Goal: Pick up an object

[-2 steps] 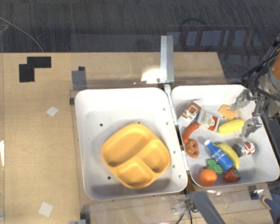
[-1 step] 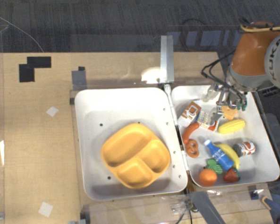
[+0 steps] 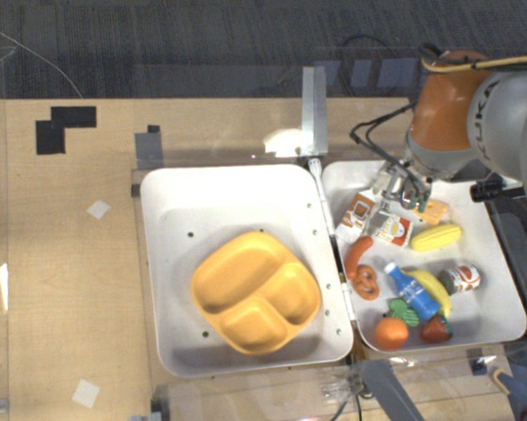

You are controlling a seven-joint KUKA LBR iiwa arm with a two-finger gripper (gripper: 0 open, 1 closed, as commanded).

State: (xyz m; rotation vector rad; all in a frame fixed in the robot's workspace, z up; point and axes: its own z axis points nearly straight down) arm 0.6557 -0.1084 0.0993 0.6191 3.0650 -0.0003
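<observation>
You see a yellow divided plate (image 3: 255, 292) in the left white bin (image 3: 173, 255). In the right white bin (image 3: 505, 297) lie a blue bottle (image 3: 412, 292), a yellow corn cob (image 3: 436, 236), an orange (image 3: 391, 333) and a red-and-white carton (image 3: 391, 229). The worktop (image 3: 63, 288) is pale wood with black squares; the arm (image 3: 471, 117) is grey with an orange band.

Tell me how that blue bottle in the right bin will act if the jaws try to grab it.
The small blue plastic bottle lies on its side, so its round body may roll when nudged. It looks smooth, so it could slip. The yellow banana and green toy crowd it, so they would likely shift too.
</observation>
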